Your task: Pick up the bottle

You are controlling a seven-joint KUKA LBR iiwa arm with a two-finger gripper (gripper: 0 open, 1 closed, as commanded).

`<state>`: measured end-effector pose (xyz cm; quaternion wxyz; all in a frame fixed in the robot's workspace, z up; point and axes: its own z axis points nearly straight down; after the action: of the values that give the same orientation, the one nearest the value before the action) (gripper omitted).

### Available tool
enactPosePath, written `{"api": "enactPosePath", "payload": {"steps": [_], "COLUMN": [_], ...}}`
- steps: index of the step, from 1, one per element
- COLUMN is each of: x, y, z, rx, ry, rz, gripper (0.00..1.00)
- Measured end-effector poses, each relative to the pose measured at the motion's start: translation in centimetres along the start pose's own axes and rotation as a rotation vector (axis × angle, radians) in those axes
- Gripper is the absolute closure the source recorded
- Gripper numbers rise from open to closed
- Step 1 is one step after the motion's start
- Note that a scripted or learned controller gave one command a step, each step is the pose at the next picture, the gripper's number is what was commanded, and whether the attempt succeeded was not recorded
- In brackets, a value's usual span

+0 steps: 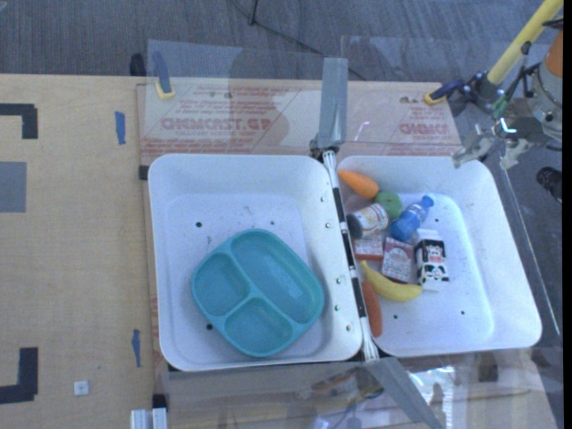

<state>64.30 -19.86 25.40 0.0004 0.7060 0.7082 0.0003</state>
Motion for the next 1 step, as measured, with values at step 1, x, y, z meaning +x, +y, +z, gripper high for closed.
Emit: {"api": "enactPosePath", "payload": {"steps": [1], "x": [-0.12], "y": [2.09], "z": [0.57], "rx": [-0.004], "ry": [-0.003], "rz": [-0.027], "gripper": [0.0]}}
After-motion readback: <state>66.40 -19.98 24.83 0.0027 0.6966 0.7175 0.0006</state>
